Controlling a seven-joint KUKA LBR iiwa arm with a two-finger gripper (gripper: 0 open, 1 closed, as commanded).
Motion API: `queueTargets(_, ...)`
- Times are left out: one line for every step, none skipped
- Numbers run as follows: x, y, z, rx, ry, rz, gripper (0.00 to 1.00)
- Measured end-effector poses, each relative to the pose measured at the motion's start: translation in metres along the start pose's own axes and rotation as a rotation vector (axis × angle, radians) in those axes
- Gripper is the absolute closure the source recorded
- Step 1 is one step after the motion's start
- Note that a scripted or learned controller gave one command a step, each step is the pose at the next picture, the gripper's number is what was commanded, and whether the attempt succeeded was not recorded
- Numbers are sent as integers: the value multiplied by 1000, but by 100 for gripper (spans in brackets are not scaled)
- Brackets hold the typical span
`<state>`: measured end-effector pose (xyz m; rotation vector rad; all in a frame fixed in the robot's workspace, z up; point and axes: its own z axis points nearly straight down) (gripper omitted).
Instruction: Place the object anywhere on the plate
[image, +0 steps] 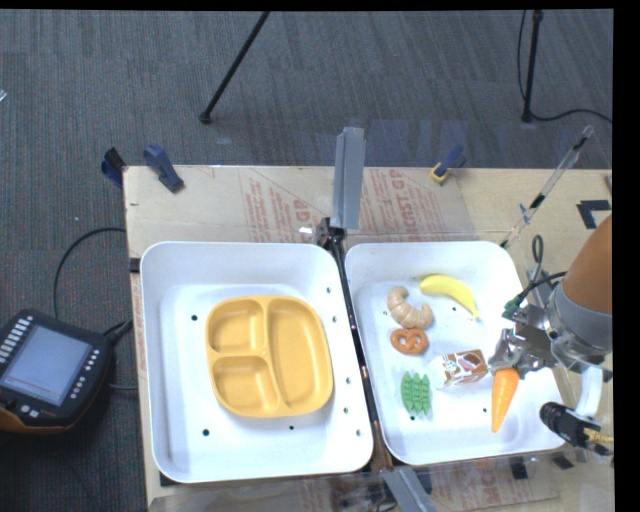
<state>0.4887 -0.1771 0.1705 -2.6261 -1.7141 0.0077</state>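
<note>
A yellow plate (268, 356) with three compartments lies in the left white bin (165, 330), with nothing on it. My gripper (512, 360) is over the right side of the right bin (440, 256). An orange carrot (502, 398) hangs from the gripper with its thick end between the dark fingers and its tip pointing down toward the bin's front. The gripper is shut on the carrot. The plate is far to the left of the gripper, across the divider between the bins.
The right bin also holds a banana (450, 292), a tan pastry (410, 310), a pretzel (408, 342), a green pea pod (417, 392) and a small brown and white carton (463, 368) just left of the carrot. A pendant (45, 370) sits left of the bench.
</note>
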Motion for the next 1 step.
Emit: queueTargets(0, 0, 0, 0, 0, 0, 0)
